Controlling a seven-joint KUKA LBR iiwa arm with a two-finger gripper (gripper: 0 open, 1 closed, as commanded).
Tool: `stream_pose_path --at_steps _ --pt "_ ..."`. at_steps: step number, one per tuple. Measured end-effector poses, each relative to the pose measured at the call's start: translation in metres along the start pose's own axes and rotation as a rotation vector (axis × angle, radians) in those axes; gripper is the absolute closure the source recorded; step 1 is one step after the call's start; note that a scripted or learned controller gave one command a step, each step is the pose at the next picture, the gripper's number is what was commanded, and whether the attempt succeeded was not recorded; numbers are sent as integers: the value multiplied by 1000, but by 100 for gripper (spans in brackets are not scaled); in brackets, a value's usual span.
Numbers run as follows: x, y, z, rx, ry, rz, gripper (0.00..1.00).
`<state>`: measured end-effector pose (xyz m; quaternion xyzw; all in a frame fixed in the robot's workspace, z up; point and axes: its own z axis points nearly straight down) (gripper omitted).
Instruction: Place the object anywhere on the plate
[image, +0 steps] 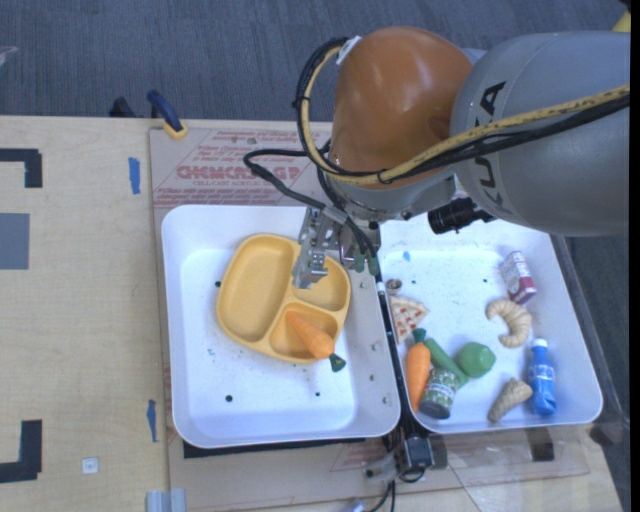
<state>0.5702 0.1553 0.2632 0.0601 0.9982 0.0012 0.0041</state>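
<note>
Hovering above the yellow plate (283, 297), the hand (312, 262) hangs from the big grey arm (540, 130) over the plate's upper right compartment, close to the rim nearest the other bin. Its metal fingers point down and nothing shows between them; whether they are spread or closed I cannot tell, since they overlap from this slanted view.

A toy carrot (312, 335) lies in the plate's lower right compartment, tilted, with its green top poking over the rim toward the floor of the left bin (190, 330). Resting inside the plate's wall, it looks settled rather than balanced, and it sits apart from the hand. That reads to me as the task's object already put down on the plate, with the hand free of it.

The right bin (575, 330) holds what is left to choose from: a second carrot (417, 372), a pizza slice (405, 318), a green pepper (476, 358), a small jar (438, 395), a croissant (512, 322), a blue bottle (541, 376), a red can (518, 275) and a pale cone-shaped piece (510, 397). They lie loosely scattered, several touching near the bin's lower edge, likely as a supply for further tries.

Both bins sit side by side on the wooden counter (80, 300).
</note>
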Motion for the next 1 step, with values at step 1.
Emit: stream_pose_path --at_steps 1 --pt "-10 42 7 -2 -1 -164 100"
